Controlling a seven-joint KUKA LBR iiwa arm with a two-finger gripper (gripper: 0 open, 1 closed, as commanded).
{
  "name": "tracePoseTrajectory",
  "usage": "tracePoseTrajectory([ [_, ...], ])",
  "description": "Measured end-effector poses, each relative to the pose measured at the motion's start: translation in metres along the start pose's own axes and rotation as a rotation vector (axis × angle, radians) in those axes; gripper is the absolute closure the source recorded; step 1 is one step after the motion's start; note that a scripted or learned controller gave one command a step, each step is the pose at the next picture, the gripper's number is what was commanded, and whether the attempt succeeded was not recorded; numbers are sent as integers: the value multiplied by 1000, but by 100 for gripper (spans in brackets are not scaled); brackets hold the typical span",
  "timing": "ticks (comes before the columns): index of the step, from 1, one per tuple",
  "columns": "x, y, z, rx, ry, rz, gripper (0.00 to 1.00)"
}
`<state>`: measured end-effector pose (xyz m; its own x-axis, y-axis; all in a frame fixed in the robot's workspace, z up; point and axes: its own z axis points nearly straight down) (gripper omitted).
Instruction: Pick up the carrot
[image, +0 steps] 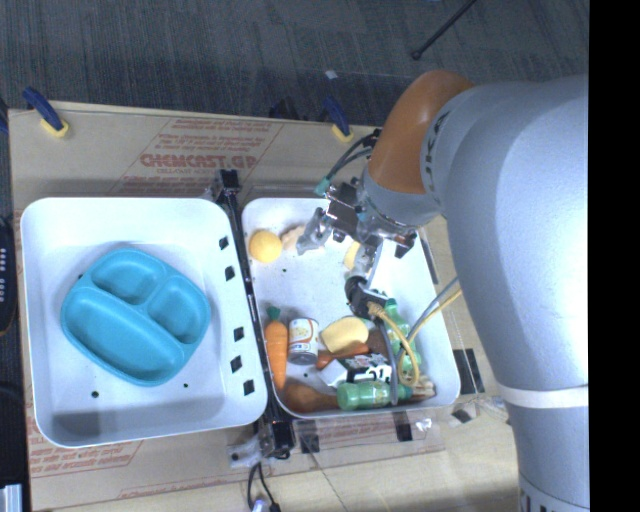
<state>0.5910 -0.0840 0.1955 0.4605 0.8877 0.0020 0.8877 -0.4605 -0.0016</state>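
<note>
Camera view: two white bins, arm over the right one.

The gripper (340, 235) hung at the right bin's (300, 215) twelve o'clock end, largely masked by the grey arm (520, 200); whether it was clenched or released could not be told, and nothing was seen between its fingers. Right bin contents: carrot (275, 348) lying along the nine o'clock wall; small can (302, 340) just beside it; yellow ball (264, 246) toward eleven o'clock; green bottle (362, 396) in a six o'clock clutter hard to make out. Left bin (45, 330): blue divided tray (135, 315).
</note>
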Motion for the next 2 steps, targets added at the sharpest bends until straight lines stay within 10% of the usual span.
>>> tracePoseTrajectory([
  [2,14,49,86,3,-4,-52,0],
])
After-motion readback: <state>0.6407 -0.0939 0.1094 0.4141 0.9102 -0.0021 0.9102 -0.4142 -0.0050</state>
